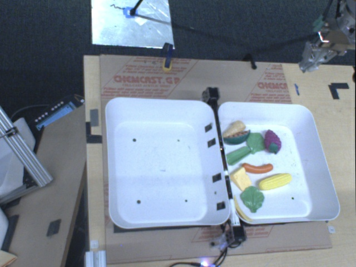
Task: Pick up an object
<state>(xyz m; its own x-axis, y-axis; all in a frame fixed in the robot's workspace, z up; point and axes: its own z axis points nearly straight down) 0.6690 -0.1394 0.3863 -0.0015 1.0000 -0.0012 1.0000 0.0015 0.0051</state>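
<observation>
A: We note the right bin on the counter holds the toy food: purple grapes, yellow corn, an orange carrot, a green leafy piece, all close together.

B: We record the claw up at the far right corner, well apart from them. We cannot tell its spread.

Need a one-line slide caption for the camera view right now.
Gripper poised above the bench's far right corner; toy foods, including corn cob and purple grapes, cluster in the right bin.
</observation>
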